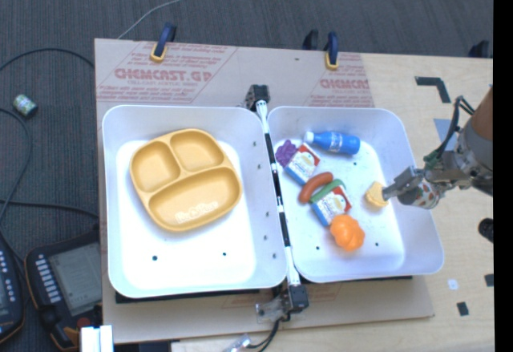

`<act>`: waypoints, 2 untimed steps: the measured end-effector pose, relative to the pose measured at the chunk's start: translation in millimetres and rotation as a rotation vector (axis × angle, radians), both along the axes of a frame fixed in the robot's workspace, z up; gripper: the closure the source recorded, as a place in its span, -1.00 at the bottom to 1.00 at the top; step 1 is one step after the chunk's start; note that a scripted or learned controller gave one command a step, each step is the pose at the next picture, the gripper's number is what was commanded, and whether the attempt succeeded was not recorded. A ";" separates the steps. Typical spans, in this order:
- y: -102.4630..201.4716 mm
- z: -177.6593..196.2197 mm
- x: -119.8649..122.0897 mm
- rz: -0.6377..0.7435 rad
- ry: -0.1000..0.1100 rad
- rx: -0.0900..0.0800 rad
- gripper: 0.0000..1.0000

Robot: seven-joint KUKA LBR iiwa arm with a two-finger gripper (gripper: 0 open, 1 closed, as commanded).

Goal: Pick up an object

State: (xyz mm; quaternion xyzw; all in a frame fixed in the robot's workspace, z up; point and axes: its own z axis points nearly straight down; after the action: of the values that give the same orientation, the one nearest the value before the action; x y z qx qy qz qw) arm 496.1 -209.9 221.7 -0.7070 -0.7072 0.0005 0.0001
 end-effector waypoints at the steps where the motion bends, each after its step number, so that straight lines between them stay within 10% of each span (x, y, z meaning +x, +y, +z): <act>1: 23.2 -127.4 15.6 0.000 -0.001 0.000 -1.00; 2: 28.4 -118.0 14.7 0.003 0.010 0.016 1.00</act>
State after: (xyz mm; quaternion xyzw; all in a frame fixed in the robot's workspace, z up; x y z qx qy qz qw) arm 510.8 -181.5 103.8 -0.7059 -0.7083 -0.0015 0.0094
